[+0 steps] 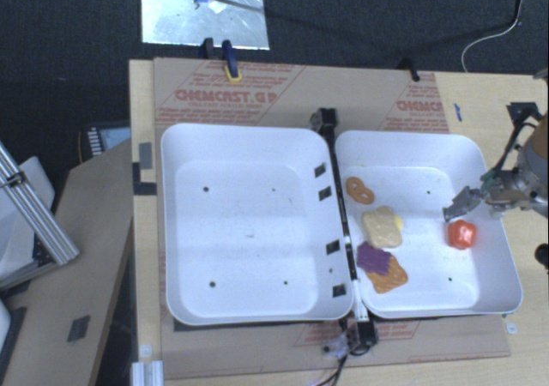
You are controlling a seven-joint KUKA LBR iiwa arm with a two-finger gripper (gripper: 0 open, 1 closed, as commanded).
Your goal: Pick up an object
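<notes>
Two white bins are seen side by side on the bench (283, 84). The left bin (249, 221) sits beside the right bin (429, 161), which holds all the objects. The arm (533, 161) is seen at the right edge, reaching over the right bin. The gripper (463, 202) is positioned just above a red object (461, 234) near the bin's right side; nothing is seen between it and the object, and jaw state cannot be told. A pale yellow piece (383, 227) is located mid-bin, an orange flat piece (390, 275) below it, a purple piece (372, 257) overlapping that, and a pretzel-shaped piece (359, 191) above.
</notes>
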